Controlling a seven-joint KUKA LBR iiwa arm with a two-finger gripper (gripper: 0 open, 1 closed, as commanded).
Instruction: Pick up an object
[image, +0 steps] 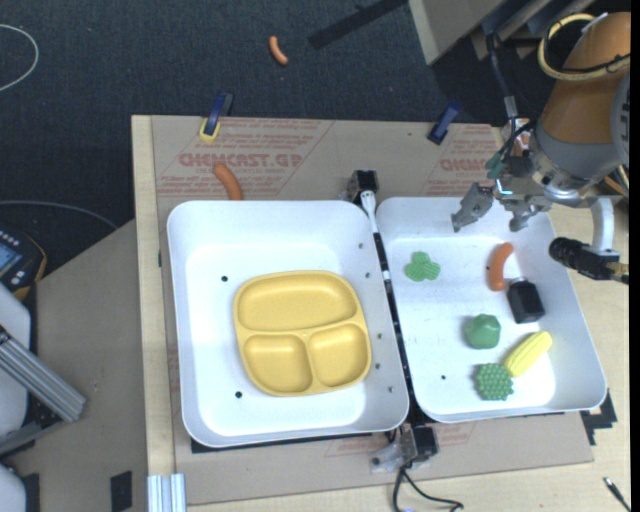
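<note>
The right bin (440, 345) holds several toy foods: a small green leafy piece (422, 267), an orange sausage (499, 266), a black block (524, 300), a green pepper (483, 331), a yellow corn cob (527, 352) and a green broccoli (493, 381). My gripper (497, 212) hangs above the far edge of this bin, just beyond the sausage. It is open, its fingers spread apart with nothing between them.
The left bin (200, 300) carries a yellow divided plate (300, 330). An orange sausage (229, 181) lies on the board behind that bin, and another orange piece (278, 49) on the dark floor. Blue clamps (214, 117) (444, 125) grip the board's far edge.
</note>
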